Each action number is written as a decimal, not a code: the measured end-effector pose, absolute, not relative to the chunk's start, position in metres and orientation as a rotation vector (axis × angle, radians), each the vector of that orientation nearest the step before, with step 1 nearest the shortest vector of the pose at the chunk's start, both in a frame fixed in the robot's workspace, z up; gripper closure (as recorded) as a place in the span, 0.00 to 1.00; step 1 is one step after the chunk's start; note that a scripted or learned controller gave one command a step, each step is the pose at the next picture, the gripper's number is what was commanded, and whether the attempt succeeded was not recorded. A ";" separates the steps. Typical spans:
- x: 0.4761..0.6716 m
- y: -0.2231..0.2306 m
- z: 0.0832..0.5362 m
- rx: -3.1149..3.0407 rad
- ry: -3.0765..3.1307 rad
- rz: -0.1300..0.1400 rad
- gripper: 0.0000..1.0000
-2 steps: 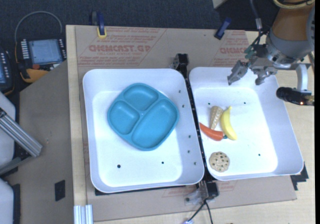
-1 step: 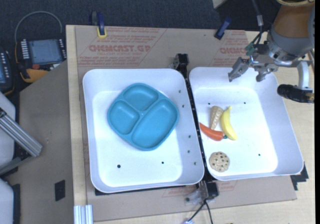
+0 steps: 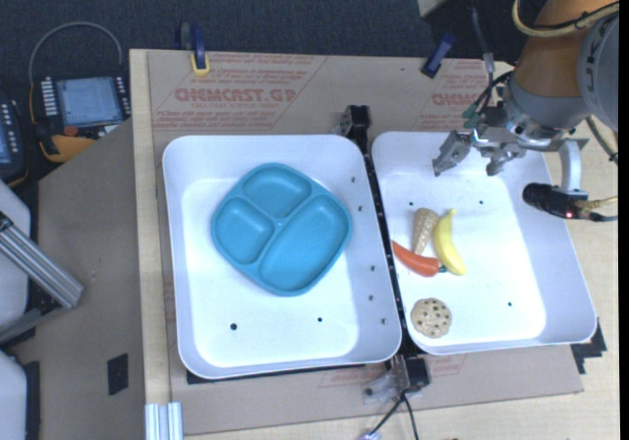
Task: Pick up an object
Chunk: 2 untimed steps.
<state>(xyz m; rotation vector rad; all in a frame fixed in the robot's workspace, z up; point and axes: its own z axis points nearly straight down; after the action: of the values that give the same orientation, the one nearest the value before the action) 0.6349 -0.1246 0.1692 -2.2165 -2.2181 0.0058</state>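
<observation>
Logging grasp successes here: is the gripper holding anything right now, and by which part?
Nothing. The gripper hangs open above the right bin, fingers spread; the banana lies below, apart from it.

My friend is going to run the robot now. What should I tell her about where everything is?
Gripper: open, nothing between its fingers, up over the far end of the right bin.
Right bin: banana, cone and chili bunched near the left wall; cookie by itself closer to the front.
Left bin: a blue plate.
Done: nothing picked yet.
Left: come down on one item, grip, lift.
</observation>
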 end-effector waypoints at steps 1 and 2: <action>0.629 -0.122 0.105 -2.216 -2.216 0.008 0.00; 0.629 -0.122 0.083 -2.218 -2.218 0.005 0.00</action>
<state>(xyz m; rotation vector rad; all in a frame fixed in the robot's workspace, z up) 0.6285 -0.1217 0.0831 -2.2179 -2.2182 0.0049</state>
